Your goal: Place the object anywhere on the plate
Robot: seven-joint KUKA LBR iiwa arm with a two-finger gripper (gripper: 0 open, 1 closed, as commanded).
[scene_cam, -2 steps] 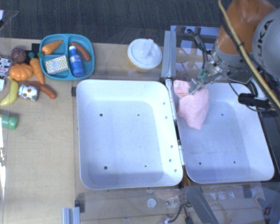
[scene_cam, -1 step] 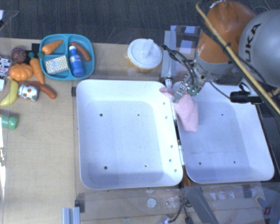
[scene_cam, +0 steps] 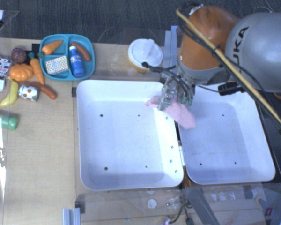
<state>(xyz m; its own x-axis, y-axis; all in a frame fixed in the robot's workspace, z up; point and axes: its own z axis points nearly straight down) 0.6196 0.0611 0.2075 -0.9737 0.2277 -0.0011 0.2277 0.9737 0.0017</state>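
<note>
Pink cloth [scene_cam: 179, 110] hangs from my gripper [scene_cam: 176, 97], bunched up between the fingers with a longer fold trailing down and toward the right bin [scene_cam: 234, 168]. I take the divide where the 2 white bins meet as my landmark. My gripper is right over the top end of that divide, closed on the cloth, and the cloth drapes across it, 1 small corner over the left bin [scene_cam: 122, 172] and the bigger flap over the inner edge of the right bin. I cannot tell whether the lowest part of the cloth touches the bin rim or hangs just above it.

My arm [scene_cam: 253, 41] comes in from the right, grey with its orange band [scene_cam: 206, 32] directly above the gripper, and a thin rod or cable runs slantwise across it.

Beyond the top end of the divide, just outside the bins, sits a yellow-rimmed white cup or bowl [scene_cam: 145, 54]. Well to the left of the divide, past the far corner of the left bin, is a blue plate [scene_cam: 86, 46] with 3 compartments holding toy food: a carrot [scene_cam: 52, 46], a blue bottle [scene_cam: 76, 61], a sausage and a checked piece. The cloth is well apart from that plate. Further left on the wooden bench [scene_cam: 33, 163] lie more toys, among them a small pumpkin [scene_cam: 20, 72], a banana [scene_cam: 10, 95] and a green piece.
</note>
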